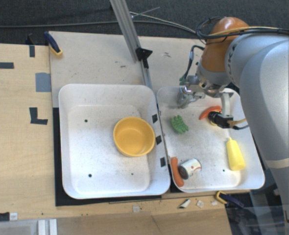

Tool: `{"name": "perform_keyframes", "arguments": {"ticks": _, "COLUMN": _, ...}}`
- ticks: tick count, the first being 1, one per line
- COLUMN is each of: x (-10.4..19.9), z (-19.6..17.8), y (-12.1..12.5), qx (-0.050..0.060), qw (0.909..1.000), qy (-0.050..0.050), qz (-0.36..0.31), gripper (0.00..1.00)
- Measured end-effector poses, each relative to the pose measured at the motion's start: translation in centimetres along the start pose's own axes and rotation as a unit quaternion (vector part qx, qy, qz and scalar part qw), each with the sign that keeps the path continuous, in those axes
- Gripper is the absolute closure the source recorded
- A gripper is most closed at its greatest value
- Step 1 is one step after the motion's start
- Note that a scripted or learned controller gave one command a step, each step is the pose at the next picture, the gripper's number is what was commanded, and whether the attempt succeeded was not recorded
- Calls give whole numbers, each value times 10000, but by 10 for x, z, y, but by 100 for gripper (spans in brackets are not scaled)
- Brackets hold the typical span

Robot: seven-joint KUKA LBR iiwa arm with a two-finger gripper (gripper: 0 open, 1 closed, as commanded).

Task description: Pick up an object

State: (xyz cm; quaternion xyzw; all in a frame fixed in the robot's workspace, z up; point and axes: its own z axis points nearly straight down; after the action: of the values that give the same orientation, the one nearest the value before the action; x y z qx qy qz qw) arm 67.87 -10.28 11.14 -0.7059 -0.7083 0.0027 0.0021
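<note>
Green toy [180,124] below tool [184,101]

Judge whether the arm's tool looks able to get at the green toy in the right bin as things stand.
Probably yes: the tool hangs just above the green toy in the right bin, nothing lies between them, and its neighbours sit apart.

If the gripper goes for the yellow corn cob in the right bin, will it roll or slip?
The yellow corn cob looks rounded and elongated, so it may roll sideways if nudged. Its surface looks smooth, probably plastic, so a grip across its width could slip.
</note>
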Motion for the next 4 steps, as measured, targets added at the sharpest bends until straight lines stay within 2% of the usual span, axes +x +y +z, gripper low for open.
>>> {"name": "perform_keyframes", "arguments": {"ticks": 1, "x": 1, "z": -12, "y": 0, "qx": -6, "qw": 10000, "qy": 3, "qz": -6, "gripper": 100}}
{"name": "perform_keyframes", "arguments": {"ticks": 2, "x": -1, "z": -68, "y": -9, "qx": -48, "qw": 10000, "qy": 8, "qz": 17, "gripper": 100}}
{"name": "perform_keyframes", "arguments": {"ticks": 3, "x": -1, "z": -90, "y": -9, "qx": -35, "qw": 10000, "qy": 8, "qz": 9, "gripper": 100}}
{"name": "perform_keyframes", "arguments": {"ticks": 4, "x": 45, "z": -101, "y": -20, "qx": -7, "qw": 10000, "qy": 17, "qz": -7, "gripper": 100}}
